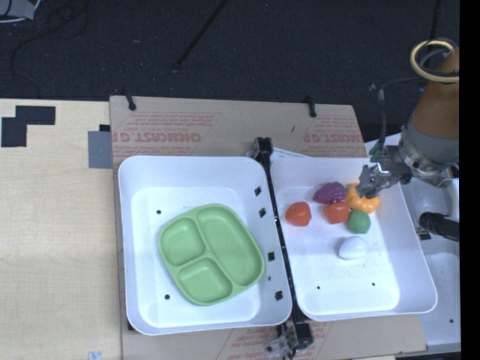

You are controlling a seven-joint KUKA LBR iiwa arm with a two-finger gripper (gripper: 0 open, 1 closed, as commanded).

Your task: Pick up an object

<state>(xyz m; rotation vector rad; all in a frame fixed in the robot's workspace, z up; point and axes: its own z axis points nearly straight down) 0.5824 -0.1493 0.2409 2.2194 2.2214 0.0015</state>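
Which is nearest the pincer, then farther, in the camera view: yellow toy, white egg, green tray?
From the pincer:
1. Yellow toy, right bin, just below the pincer.
2. White egg, right bin, nearer the front.
3. Green tray, left bin, far across.

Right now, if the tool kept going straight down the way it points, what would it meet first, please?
Most likely the yellow-orange toy directly under the tool, at the right bin's far edge. Depth is hard to judge from this slanted view.

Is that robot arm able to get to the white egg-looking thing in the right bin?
Probably yes: the white egg lies apart from the other toys, uncovered, and the gripper hangs just above that bin.
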